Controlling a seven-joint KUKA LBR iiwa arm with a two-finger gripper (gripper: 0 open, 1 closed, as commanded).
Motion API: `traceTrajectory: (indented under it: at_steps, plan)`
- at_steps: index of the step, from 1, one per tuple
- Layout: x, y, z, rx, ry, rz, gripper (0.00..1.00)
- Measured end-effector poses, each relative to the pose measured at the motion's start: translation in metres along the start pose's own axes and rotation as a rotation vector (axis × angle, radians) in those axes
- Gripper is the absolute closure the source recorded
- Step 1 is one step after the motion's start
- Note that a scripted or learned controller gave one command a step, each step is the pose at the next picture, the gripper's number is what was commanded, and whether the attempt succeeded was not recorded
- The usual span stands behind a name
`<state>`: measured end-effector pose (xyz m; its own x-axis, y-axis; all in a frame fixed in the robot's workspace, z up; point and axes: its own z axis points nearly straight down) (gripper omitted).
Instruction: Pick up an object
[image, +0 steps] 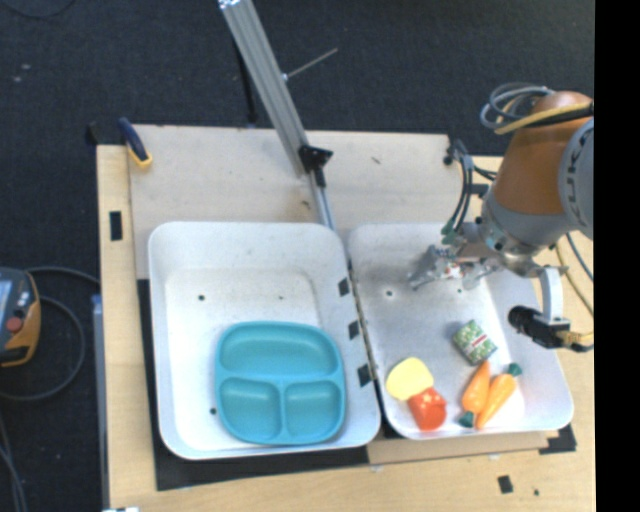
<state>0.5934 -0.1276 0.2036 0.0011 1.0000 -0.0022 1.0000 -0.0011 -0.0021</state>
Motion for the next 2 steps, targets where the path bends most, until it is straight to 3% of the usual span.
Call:
traceTrajectory:
  at_steps: [2]
  plan:
    - [-0.007,0.005,0.105,-0.002,-0.001,0.000,0.00]
